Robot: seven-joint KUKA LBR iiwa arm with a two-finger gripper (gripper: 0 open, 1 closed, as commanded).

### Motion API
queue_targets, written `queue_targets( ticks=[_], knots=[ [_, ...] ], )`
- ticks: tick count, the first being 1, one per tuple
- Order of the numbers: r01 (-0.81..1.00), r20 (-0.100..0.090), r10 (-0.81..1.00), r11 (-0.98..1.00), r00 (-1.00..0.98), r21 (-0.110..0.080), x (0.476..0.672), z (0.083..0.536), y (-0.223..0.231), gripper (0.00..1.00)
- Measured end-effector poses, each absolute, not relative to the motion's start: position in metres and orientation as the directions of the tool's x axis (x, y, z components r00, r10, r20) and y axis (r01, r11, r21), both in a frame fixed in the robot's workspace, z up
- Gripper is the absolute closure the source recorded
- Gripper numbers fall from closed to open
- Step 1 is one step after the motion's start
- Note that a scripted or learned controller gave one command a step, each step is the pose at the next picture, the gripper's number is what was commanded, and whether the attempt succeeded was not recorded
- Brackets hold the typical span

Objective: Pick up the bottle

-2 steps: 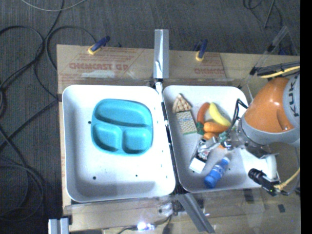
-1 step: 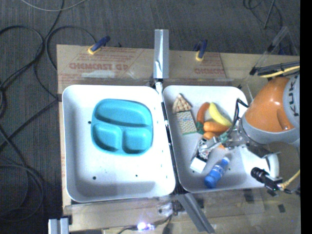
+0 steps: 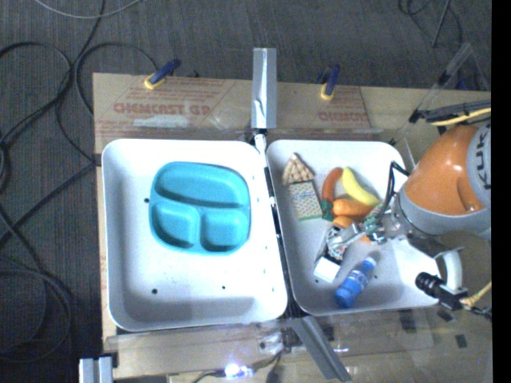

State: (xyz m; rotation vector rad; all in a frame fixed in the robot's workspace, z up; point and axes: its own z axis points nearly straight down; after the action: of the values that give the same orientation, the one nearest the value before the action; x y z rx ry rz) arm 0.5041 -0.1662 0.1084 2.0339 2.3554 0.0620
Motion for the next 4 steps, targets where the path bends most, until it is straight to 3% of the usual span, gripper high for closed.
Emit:
queue_targets(
  ticks=[1, 2, 3, 4],
  knots=[
    [0.987, -0.019, 0.988, 0.154, -0.153, 0.038, 0.523, 0.109, -0.147, 0.00],
    [0.981, -0.029, 0.983, 0.180, -0.179, 0.071, 0.508, 0.110, -0.149, 0.00],
    [0.999, 0.006, 1.000, -0.021, 0.020, 0.037, 0.499, 0.110, -0.187, 0.00],
    [0.996, -0.035, 0.998, 0.059, -0.057, 0.060, 0.501, 0.110, -0.165, 0.00]
  ],
)
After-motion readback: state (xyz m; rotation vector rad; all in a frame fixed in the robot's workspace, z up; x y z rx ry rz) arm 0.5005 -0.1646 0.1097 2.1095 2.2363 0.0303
